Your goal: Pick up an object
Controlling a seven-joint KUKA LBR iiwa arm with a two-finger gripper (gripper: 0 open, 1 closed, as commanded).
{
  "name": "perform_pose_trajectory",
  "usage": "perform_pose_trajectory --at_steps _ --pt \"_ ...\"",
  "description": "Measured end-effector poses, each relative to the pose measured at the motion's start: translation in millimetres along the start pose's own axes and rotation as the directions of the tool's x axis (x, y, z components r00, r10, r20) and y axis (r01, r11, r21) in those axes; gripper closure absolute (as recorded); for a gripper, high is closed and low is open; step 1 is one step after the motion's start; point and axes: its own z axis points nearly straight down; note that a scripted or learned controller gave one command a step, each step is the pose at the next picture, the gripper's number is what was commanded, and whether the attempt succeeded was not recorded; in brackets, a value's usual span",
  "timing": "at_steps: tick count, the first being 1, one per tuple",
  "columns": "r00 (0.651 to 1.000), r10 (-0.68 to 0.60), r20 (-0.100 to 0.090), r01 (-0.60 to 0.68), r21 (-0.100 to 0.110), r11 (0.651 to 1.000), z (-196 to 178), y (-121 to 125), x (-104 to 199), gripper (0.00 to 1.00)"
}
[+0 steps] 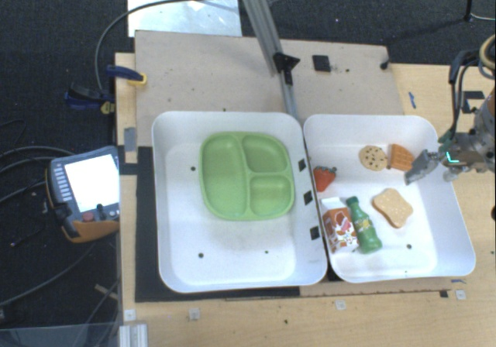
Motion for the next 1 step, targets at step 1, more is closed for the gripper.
perform_pose_trajectory --at_steps 1 --pt "1.000 0.000 0.000 0.000 -0.001 1.000 -0.3 0.2 0.0 0.00"
